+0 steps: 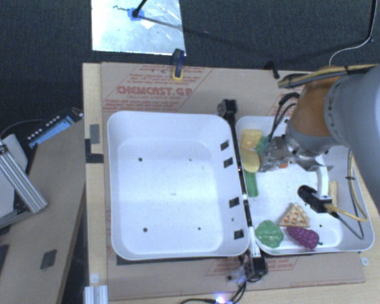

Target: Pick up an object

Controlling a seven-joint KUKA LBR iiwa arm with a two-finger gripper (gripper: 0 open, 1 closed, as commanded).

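The right bin [351, 223] holds several toy foods. A yellow piece [250, 149] lies at its upper left, with a green stick-shaped piece [251, 185] just below it. A green leafy piece [269, 233], a pizza slice [295, 216] and purple grapes [303, 236] lie along the front wall. My gripper [275, 158] is low in the bin's upper left, right beside the yellow piece, under the orange band [311, 109]. The wrist hides what is directly beneath it.
The left bin [123, 128] stands beside the right one, with black clips [235, 201] along the shared wall. Both rest on a cardboard sheet [155, 88]. A black fitting with a yellow cable [316, 198] hangs off the arm over the right bin.
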